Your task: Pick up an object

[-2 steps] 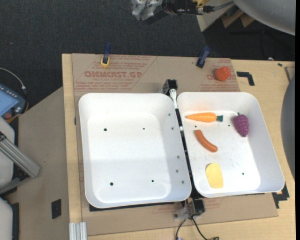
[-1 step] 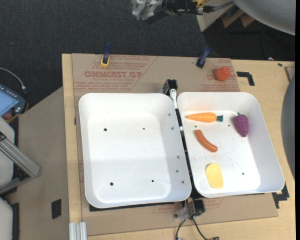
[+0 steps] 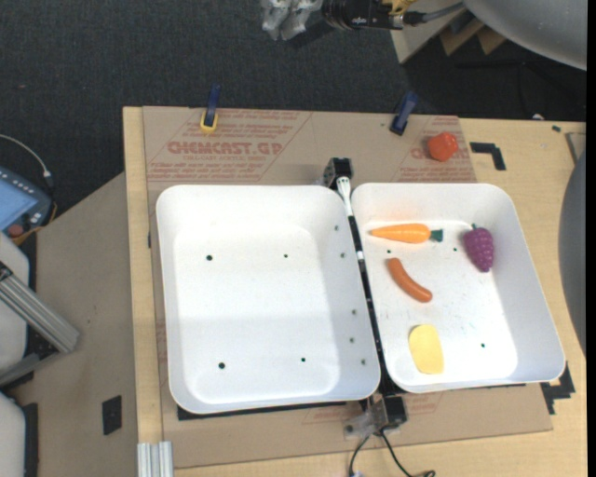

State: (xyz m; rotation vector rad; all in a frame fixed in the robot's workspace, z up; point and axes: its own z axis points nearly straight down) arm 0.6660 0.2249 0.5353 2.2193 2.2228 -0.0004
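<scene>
The right bin (image 3: 531,307) holds an orange carrot (image 3: 402,233), a brown-orange sausage (image 3: 410,279), a purple bunch of grapes (image 3: 479,248) and a pale yellow piece (image 3: 426,349). All lie apart from one another. My gripper (image 3: 287,17) hangs at the top edge of the view, beyond the bench's back edge and far from both bins. It looks blurred, and nothing shows in it.
The left bin (image 3: 172,279) sits beside the right one, with a black strip between them. A small red-orange object (image 3: 442,146) rests on the cardboard behind the right bin. Blue clamps (image 3: 211,110) hold the cardboard's back edge.
</scene>
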